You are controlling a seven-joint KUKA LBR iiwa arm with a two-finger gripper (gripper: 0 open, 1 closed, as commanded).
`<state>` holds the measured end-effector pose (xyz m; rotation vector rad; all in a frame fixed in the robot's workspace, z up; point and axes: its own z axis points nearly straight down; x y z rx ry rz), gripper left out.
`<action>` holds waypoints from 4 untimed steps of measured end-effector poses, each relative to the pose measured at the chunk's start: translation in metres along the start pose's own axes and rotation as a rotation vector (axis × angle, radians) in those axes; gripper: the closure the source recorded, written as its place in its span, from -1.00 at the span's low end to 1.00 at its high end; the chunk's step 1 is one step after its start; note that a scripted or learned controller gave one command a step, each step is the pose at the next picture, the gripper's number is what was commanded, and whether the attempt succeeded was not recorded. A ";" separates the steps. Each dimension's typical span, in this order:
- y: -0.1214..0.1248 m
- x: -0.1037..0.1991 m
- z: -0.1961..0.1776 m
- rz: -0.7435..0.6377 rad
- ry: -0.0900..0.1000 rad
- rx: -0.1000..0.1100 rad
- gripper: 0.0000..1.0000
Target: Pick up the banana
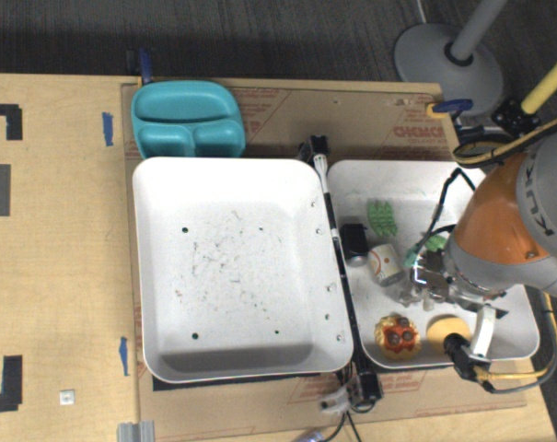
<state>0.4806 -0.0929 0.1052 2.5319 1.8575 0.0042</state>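
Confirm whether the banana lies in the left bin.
No: the banana lies in the right bin, near its front edge, close beside the gripper.

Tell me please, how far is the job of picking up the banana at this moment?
Done: the arm has reached into the right bin, and the gripper sits low above the objects. In hand: it hangs just over a yellow piece, likely the banana, which lies on the bin floor. Left: gripping and lifting; nothing shows the banana held.
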 end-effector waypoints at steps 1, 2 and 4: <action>0.001 0.000 -0.010 0.000 0.000 -0.002 1.00; 0.001 0.001 -0.020 -0.001 -0.001 -0.003 1.00; 0.002 0.001 -0.040 -0.002 -0.001 -0.007 1.00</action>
